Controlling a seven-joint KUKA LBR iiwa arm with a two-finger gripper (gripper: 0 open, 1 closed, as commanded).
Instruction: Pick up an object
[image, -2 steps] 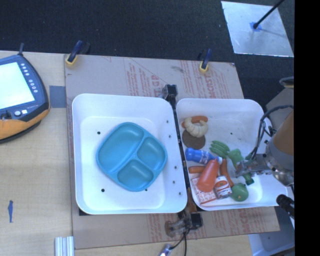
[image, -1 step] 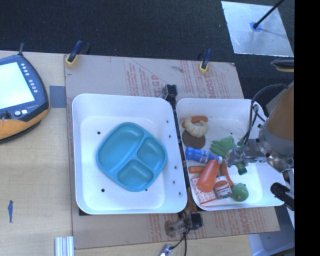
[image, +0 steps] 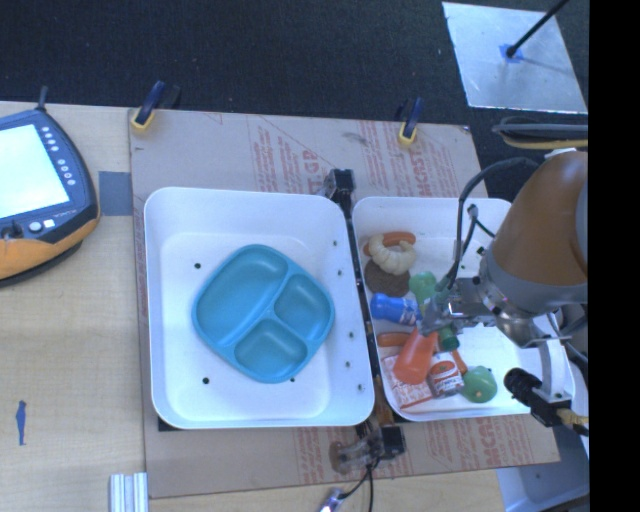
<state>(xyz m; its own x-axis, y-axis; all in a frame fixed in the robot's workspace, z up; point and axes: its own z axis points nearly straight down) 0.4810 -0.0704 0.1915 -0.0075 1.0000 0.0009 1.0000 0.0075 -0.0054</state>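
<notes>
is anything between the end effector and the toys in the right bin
Nothing visible does. The end effector sits low in the right white bin, right among the pile, over the blue bottle and orange bottle. Its own body hides the contact point.

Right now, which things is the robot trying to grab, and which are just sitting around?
For the job:
- grey two-finger gripper
- small toys in the right white bin: orange bottle, blue bottle, green ball, tan hot dog

Just lying about:
- blue divided plastic plate in the left white bin
- orange-edged tablet
</notes>
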